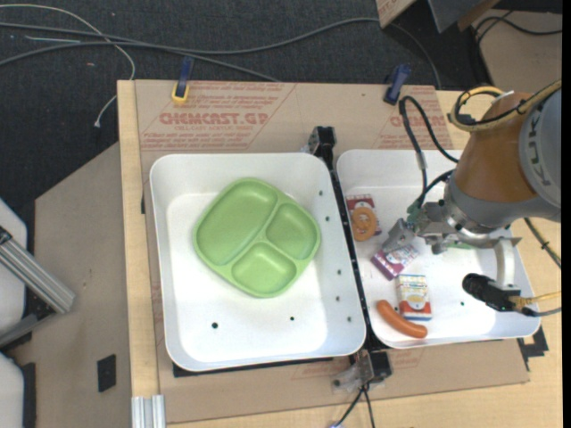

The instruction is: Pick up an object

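Gripper (pixel 403 236) hangs over the purple packet (pixel 393 259) (finger state: I cannot tell), cardboard (pixel 214 114) reading "CHEMCAST GP".

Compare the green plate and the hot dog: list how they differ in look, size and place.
The green plate is a broad, flat, divided dish with three compartments; the hot dog is a small, slim reddish-orange piece. The plate lies alone in the left bin, while the hot dog lies near the front edge of the right bin, beside a small carton. Both rest flat on a white bin floor, apart from the gripper.
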